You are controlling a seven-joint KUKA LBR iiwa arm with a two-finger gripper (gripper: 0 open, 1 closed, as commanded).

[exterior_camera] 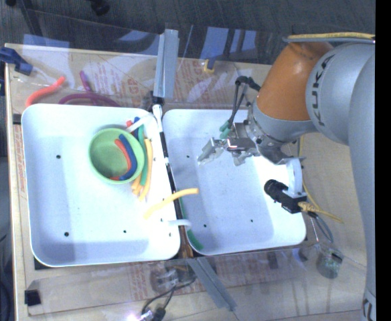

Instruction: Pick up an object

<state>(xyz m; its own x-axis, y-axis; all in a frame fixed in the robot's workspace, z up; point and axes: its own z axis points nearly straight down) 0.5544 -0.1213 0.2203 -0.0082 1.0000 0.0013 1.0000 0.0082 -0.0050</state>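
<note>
Fingers of the gripper point(207, 153) appear spread slightly apart, with nothing seen between them. They point toward the left of the camera view and hover over the upper left part of the right bin point(249, 229). Behind them, the grey arm point(339, 99) with its orange band point(286, 82) comes in from the right side and covers the bin's upper right corner.

2 shallow white bins sit side by side on a wooden bench point(102, 283). All the loose objects lie in the left bin point(68, 206), well apart from the gripper. A green bowl point(115, 154) sits in that bin's upper right area. Red and blue curved pieces point(123, 149) rest inside the bowl. Yellow curved strips point(146, 169) lie against the bowl's right side. Another yellow strip point(172, 200) lies lower down, across the divide between the 2 bins, with its right tip reaching just over the right bin's left edge.

On the bench above the left bin lie an orange curved piece point(45, 91) and a dark red loop point(88, 99).
</note>
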